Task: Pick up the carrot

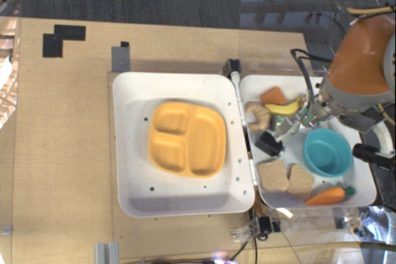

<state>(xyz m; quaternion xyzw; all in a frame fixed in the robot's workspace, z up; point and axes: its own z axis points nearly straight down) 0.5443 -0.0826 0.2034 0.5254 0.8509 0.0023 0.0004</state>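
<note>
The carrot (pixel 326 196), orange with a small green top at its right end, lies along the front edge of the right bin (pixel 369 195). My gripper (pixel 276 134) hangs low over the middle-left of that bin, beside the teal bowl (pixel 327 153). It is well behind and to the left of the carrot, with the bowl and bread between them. Nothing from the bin can be seen in its grasp.
Two bread slices (pixel 286 177) lie just left of the carrot. A banana (pixel 281 109), an orange wedge (pixel 273 96) and a pale croissant-like piece (pixel 256 115) sit at the bin's back left. The left bin (pixel 133 133) holds a yellow divided plate (pixel 187 138).
</note>
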